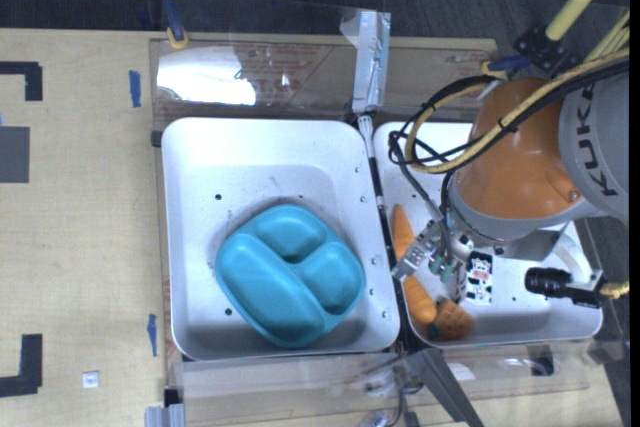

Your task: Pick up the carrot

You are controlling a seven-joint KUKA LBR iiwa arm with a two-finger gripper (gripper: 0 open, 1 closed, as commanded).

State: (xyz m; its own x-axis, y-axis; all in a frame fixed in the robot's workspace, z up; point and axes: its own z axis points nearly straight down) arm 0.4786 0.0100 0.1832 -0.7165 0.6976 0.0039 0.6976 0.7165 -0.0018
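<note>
An orange carrot point(401, 227) lies along the left wall of the right bin point(560, 315), pointing up and down the view. My gripper point(428, 260) hangs low over the bin and covers the carrot's middle, right against it. More orange shows below the gripper point(419, 300); whether that is the same carrot or a second piece is unclear. I cannot see if anything is held.
A blue divided plate point(290, 270) sits in the left bin point(200, 175). A small brown-orange item point(455, 318) lies at the right bin's front edge beside the lower orange piece. The arm's orange band and its cables cover much of the right bin.
</note>
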